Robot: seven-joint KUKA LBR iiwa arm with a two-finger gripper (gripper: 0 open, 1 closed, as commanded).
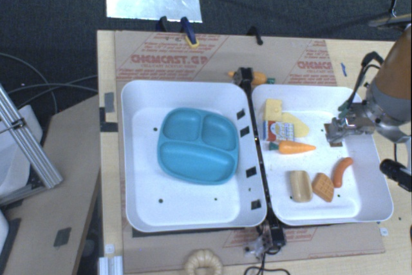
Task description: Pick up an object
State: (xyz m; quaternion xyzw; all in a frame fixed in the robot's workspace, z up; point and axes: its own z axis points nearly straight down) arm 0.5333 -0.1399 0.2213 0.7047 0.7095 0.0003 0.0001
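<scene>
Beside the metal gripper (336, 132), a glossy tapered carrot (296, 148) lies flat

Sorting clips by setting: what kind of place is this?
Likely a robotics lab test bench: two shallow white bins on cardboard, toy food like a plastic orange carrot, loose black cables on dark carpet.

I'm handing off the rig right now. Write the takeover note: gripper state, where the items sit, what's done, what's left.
Gripper: low over the right bin, near its right side; whether it is open or shut can't be read, nothing seen in it.
Right bin items: carrot, sausage, cracker, bread roll, cheese, small carton.
Left bin: blue divided plate.
Done: nothing picked.
Left: grasp one item; the sausage looks closest.
</scene>
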